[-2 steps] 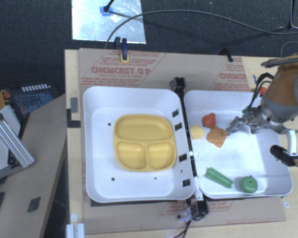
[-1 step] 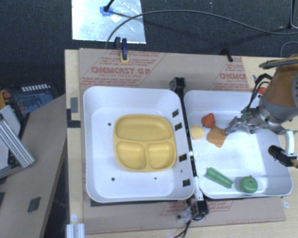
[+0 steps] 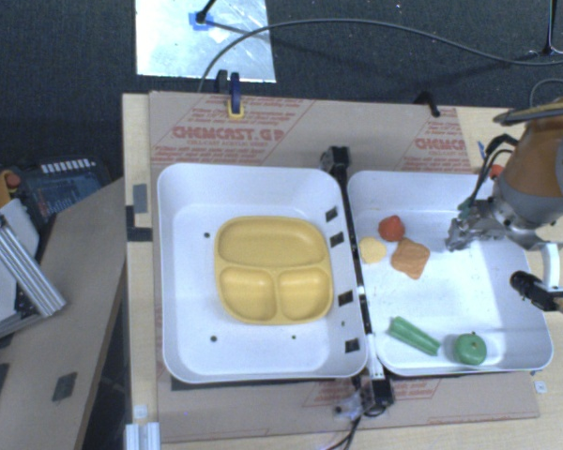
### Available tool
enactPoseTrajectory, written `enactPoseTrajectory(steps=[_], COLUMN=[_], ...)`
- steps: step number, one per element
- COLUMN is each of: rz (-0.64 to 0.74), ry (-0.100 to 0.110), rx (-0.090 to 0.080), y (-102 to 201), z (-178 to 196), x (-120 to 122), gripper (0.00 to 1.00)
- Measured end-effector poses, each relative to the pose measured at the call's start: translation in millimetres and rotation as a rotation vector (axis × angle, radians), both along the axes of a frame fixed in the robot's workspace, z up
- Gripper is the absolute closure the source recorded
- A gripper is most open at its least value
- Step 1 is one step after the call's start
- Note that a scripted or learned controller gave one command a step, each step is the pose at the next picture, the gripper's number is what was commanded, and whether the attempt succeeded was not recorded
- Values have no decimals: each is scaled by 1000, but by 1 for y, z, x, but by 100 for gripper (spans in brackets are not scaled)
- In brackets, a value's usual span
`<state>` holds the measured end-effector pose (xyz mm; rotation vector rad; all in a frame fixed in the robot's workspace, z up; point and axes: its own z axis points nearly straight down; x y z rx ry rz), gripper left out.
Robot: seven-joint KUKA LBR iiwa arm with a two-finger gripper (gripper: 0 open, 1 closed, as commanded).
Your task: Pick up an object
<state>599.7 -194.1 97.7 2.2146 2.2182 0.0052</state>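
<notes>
1. Camera view, the setting: a bench topped with brown board stands on dark carpet and bears two shallow white bins side by side. The left bin (image 3: 183, 251) holds a yellow divided tray (image 3: 270, 268); the right bin (image 3: 516, 340) holds the loose pieces.

2. Camera view, the objects: in the right bin a red piece (image 3: 390, 227), a small yellow piece (image 3: 372, 249) and an orange piece (image 3: 411, 258) cluster near the divider. A green stick (image 3: 413, 335) and a round green piece (image 3: 469, 348) lie toward the near wall. Any of these could serve as the object to pick.

3. Camera view, the arm: the gripper (image 3: 460, 233) sits low over the right bin, just right of the orange piece and apart from it. I cannot tell how its jaws stand; the tip is too small and dark.

4. Progress, as I judge it: nothing is lifted. All five pieces rest on the bin floor, so closing on a piece and raising it remain.
</notes>
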Motion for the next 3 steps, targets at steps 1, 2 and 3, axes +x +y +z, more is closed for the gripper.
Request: enactPoseTrajectory(steps=[1,2,3], rz=[2,0,4], ry=[2,2,2], rx=[1,1,1], y=[-5,-10,0], z=[46,92,144], x=[6,1,5], gripper=[100,100,100])
